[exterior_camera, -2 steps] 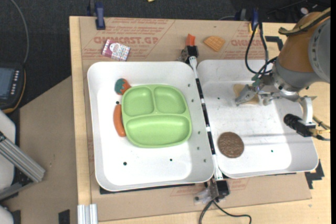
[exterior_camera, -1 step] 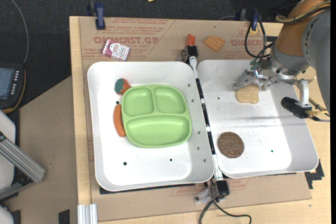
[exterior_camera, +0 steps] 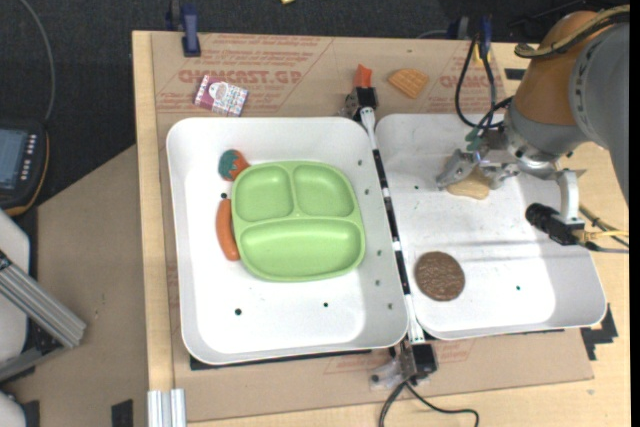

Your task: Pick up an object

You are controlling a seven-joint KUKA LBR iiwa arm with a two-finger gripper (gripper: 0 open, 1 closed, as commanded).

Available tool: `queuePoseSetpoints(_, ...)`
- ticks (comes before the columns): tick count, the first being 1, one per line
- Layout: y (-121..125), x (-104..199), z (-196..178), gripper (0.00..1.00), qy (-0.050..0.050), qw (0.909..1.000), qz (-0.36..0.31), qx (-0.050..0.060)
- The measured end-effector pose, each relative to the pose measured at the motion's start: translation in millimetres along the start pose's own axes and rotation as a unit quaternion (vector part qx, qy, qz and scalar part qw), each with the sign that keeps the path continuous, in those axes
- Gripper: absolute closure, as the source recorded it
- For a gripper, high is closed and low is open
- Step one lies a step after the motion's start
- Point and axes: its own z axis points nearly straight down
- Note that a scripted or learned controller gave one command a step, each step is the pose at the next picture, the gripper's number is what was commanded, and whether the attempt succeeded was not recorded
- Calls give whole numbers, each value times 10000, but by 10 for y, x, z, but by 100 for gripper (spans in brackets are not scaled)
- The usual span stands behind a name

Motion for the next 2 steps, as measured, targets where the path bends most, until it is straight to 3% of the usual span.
queuePoseSetpoints(1, 20, -8, -113, 100, -13, 10000, -5, -29)
queuePoseSetpoints(2, 81, 709, -1056, 100, -7, 10000, -30, -63)
